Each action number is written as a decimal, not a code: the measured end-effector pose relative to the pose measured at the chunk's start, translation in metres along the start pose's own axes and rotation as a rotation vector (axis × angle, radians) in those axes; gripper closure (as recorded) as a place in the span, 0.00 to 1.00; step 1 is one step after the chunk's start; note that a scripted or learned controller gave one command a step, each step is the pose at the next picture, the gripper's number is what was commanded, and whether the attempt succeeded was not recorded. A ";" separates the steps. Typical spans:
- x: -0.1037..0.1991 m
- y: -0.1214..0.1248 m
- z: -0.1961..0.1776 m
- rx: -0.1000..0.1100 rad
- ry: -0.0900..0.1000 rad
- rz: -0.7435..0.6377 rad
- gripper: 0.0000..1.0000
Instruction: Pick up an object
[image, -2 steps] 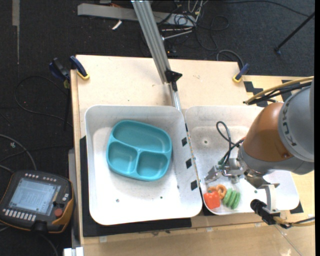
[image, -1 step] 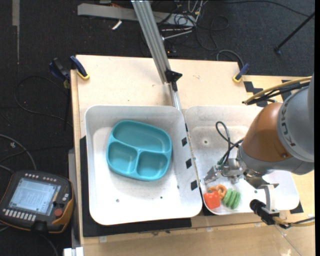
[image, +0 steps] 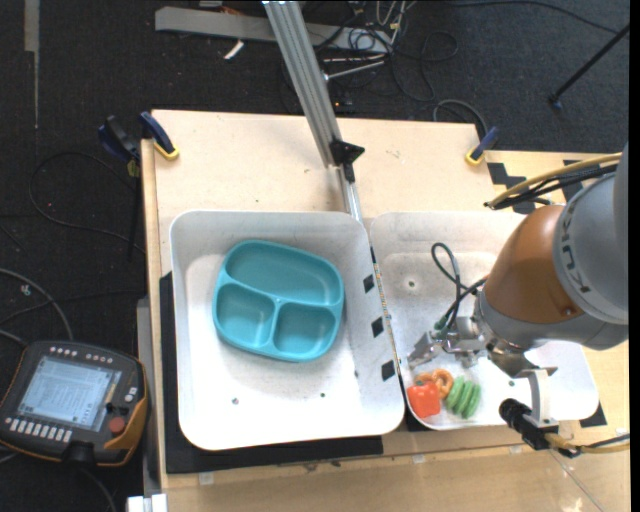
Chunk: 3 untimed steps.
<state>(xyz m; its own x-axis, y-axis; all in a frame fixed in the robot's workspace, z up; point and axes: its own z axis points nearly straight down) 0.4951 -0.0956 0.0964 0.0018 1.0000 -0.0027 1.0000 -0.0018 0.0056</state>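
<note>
Bench with teal divided tray (image: 277, 299) in left bin (image: 190, 300); right bin (image: 420, 245) with red-orange and green toys (image: 445, 392) under pincer (image: 445, 345), grip unclear.

A teal three-compartment tray (image: 278, 300) is lying in the left white bin (image: 200, 400), tilted slightly. A teach pendant (image: 70, 400) is resting on the dark floor well left of the bench, screen facing up. Two yellow-tipped clamps (image: 160, 140) (image: 480, 148) are gripping the bench's far edge, and an aluminium rail (image: 310, 85) is slanting across it.
</note>
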 end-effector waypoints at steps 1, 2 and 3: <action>-0.001 0.000 0.000 0.001 0.002 -0.001 0.00; -0.001 0.000 0.000 0.001 0.001 -0.001 0.00; 0.000 0.000 0.000 0.001 0.001 -0.002 0.00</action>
